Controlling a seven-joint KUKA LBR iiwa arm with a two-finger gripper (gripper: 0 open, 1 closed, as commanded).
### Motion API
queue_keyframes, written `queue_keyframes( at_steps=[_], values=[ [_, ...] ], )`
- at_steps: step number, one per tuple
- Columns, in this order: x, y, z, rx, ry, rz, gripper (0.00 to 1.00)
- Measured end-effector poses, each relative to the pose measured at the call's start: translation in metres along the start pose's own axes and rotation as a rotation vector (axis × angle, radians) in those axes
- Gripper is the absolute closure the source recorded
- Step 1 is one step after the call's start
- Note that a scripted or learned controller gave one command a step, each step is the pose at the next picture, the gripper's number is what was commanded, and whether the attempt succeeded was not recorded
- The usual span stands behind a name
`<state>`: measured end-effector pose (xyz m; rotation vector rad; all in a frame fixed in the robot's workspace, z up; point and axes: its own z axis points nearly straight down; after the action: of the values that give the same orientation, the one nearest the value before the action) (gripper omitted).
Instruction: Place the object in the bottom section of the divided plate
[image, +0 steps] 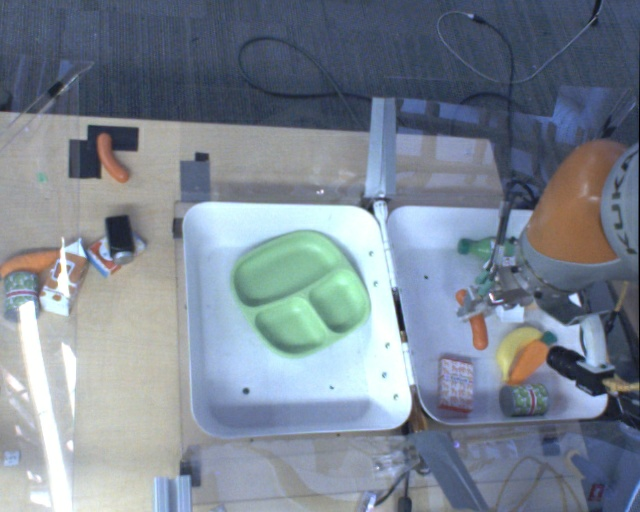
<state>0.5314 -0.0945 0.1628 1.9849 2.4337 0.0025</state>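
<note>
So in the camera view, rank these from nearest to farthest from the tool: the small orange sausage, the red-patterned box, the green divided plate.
1. The small orange sausage, right bin, just below the tool.
2. The red-patterned box, near the right bin's front edge, farther down the view.
3. The green divided plate, in the left bin, across the divider, farthest.

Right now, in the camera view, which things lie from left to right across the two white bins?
Green divided plate → pink box → orange sausage → green can.
</note>
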Motion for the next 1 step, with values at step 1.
queue_keyframes(
  at_steps=[1],
  values=[
    [0.0712, 0.0578, -0.1824, 0.000, -0.002, 0.075, 1.00]
  ],
)
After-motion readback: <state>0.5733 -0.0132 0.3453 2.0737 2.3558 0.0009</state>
